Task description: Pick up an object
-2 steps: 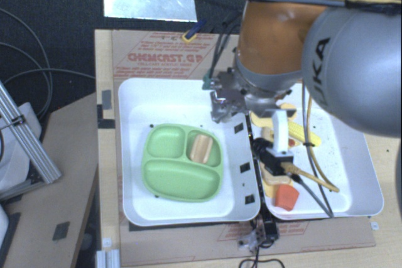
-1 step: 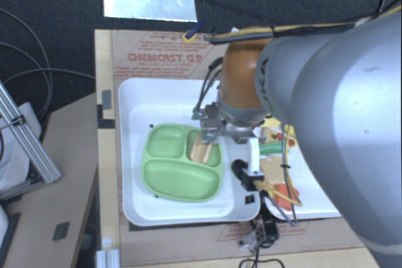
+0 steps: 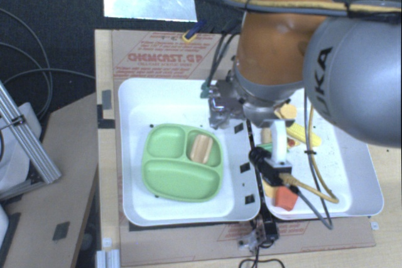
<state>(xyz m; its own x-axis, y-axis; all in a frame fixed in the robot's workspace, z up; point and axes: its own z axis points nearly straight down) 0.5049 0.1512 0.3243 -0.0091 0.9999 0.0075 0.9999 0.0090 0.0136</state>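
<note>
Two bins stood together: the left bin (image 3: 135,111) held one green tray (image 3: 182,180) with one brown roll (image 3: 201,148), the right bin (image 3: 359,186) one orange block (image 3: 286,199). I could not tell if the gripper (image 3: 218,111) was open.

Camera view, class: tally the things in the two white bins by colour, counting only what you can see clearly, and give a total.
Green: 1, divided tray
Tan: 1, tan block in the tray
Orange: 1, orange block
Yellow: 2, upper yellow piece, lower yellow piece
Total: 5; the arm hides part of the right bin, so more may lie there.
</note>
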